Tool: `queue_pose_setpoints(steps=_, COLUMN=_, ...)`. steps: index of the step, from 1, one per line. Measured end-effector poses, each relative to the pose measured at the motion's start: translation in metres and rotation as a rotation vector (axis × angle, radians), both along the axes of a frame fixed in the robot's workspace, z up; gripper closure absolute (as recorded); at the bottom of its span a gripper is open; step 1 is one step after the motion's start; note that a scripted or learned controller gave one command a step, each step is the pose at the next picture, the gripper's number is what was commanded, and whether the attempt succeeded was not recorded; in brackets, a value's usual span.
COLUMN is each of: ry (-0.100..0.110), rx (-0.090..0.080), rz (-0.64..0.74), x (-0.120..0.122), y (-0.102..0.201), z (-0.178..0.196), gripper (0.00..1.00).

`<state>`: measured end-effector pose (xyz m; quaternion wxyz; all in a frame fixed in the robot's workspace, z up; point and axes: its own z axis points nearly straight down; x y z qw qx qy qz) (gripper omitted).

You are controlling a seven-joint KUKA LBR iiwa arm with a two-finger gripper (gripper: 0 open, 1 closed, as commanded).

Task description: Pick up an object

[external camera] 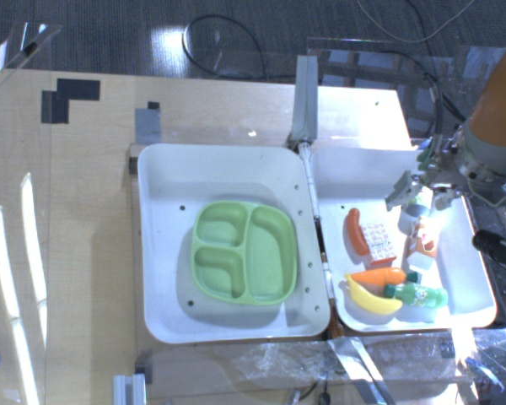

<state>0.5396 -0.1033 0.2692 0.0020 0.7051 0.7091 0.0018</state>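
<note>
In the right bin point(464, 306) we see a red sausage point(352, 230), a carrot point(377, 276), a banana point(371, 299) and a green bottle point(417, 294) clustered together. The gripper point(415, 194) hovers above them; we cannot tell its grip. The left bin point(156, 226) holds a green tray point(243, 252).

The counter point(67, 251) has a pale wood-grain top, marked near its far left by black tape patches point(67, 97) and a small grey block point(148, 125). Beyond its far edge lies dark grey carpeted floor point(152, 7) with loose black cables point(223, 45) coiled on it (a bright glare spot sits beside the coil). Overhead light streaks the counter's left side. Crumpled clear plastic sheeting point(354, 361) runs along the near edge.
</note>
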Motion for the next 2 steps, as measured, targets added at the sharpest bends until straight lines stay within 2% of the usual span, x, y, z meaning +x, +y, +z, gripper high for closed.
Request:
queue_pose_setpoints(steps=1, ry=0.001, rx=0.0, rz=0.011, x=0.043, y=-0.01, z=-0.103, gripper=0.0)
queue_pose_setpoints(steps=2, ry=-0.008, rx=-0.001, rz=0.119, x=0.041, y=0.011, z=-0.18, gripper=0.0)
